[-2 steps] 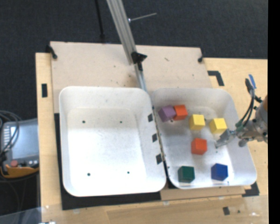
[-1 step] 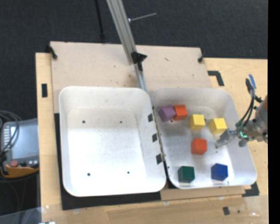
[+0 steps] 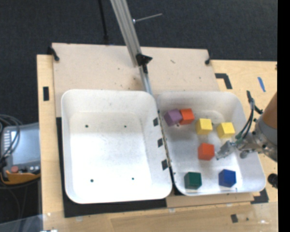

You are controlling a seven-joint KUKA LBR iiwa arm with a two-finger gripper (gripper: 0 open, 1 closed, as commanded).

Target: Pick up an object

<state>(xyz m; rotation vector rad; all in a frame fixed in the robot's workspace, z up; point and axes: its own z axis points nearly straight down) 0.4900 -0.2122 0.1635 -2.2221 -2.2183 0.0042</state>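
- You have seven small cubes in the right-hand shallow white plastic bin (image 3: pixel 239 105), right of centre in the frame; the left-hand white bin (image 3: pixel 67 129) takes the middle-left.
- The grey two-finger gripper (image 3: pixel 225 150) comes in from the right edge, its tip low over the right bin's floor, at mid-height of that bin.
- How far apart its tips stand you cannot tell from this slant; nothing shows between them.
- The nearest candidate is the small orange-red cube (image 3: pixel 206 152), just beside the tip, toward frame left and about level with it.
- The yellow cube (image 3: pixel 226 129) sits near, up-frame of the tip; a second yellow cube (image 3: pixel 204 125) lies up and left.
- The blue cube (image 3: pixel 227 177) is down-frame of the tip; the green cube (image 3: pixel 193 180) is lower left.
- The purple cube (image 3: pixel 172 116) and another orange-red cube (image 3: pixel 186 115) touch at the bin's upper left, well apart from the tip.
- Judged from this, the move turns on a short shift to frame left; being a cube, the target offers no long axis to align with.
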